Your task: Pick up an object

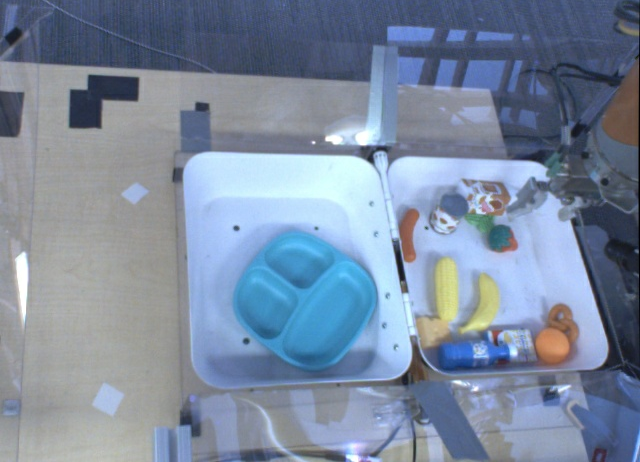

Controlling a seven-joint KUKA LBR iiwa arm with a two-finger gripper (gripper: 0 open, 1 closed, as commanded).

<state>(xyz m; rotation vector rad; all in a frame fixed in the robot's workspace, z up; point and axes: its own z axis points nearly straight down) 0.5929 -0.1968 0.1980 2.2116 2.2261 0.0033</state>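
The right bin [590, 280] holds the pickable things: a corn cob [446, 289] upright beside a banana [484, 304], a red sausage [409, 234] near the dividing wall, a blue bottle [484, 351] lying along the front edge with an orange [552, 346] at its cap end and a pretzel [562, 318] just above. A small printed carton [484, 196] lies at the back beside a green-and-red toy [500, 237]. The gripper [527, 198] hovers at the bin's back right corner — whether open or closed I cannot tell. In the left bin [215, 250] rests a blue divided plate [305, 298], on the wooden table [90, 280].
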